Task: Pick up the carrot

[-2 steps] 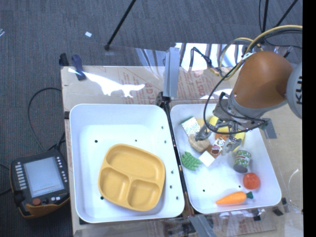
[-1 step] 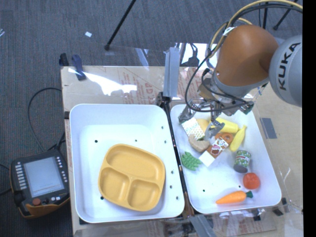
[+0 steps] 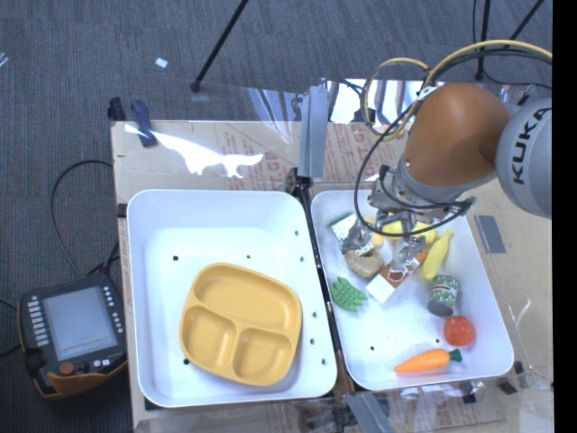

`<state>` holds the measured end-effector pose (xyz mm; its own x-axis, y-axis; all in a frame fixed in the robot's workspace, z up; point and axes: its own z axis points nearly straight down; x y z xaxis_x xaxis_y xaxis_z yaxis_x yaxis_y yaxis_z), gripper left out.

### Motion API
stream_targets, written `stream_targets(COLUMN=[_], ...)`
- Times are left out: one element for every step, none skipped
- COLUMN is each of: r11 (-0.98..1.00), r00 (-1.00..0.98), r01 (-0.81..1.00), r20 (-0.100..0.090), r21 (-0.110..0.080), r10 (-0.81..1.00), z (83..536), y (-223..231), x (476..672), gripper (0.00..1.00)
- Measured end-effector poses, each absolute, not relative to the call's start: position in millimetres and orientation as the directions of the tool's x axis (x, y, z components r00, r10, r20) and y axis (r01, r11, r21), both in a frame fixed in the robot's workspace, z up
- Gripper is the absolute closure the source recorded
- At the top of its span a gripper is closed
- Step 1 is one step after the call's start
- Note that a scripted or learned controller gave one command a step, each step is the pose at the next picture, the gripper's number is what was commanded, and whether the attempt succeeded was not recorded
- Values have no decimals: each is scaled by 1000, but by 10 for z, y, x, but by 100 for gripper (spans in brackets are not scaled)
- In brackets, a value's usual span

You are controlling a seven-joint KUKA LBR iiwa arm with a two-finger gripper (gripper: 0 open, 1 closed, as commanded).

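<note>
The carrot (image 3: 422,362), orange with a green tip, lies flat near the front edge of the right bin (image 3: 397,336). My gripper (image 3: 386,243) hangs over the back half of that bin, above a pile of small items and well behind the carrot. Its two fingers (image 3: 359,238) stand apart, open, with nothing gripped between them. The arm's orange band (image 3: 453,133) hides part of the bin's back.
A red tomato (image 3: 459,330) sits just behind the carrot, with a small can (image 3: 443,294) and a banana (image 3: 437,253) farther back. A green toy (image 3: 348,293) lies by the right bin's left wall. The left bin (image 3: 162,233) holds a yellow divided plate (image 3: 241,323).
</note>
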<state>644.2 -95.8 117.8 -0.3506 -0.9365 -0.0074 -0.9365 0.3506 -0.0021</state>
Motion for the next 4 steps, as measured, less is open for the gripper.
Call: stream_targets(r11=[641, 333, 494, 612], r00=[-641, -333, -494, -612], r01=[-767, -943, -869, -791], r20=[-4, -3, -1, -1], r21=[3, 8, 7, 5], r10=[-767, -943, -869, -791], z=[1866, 1835, 1833, 1842], y=[-298, 20, 355, 149], x=[6456, 5939, 6228, 6444], gripper=[0, 0, 0, 0])
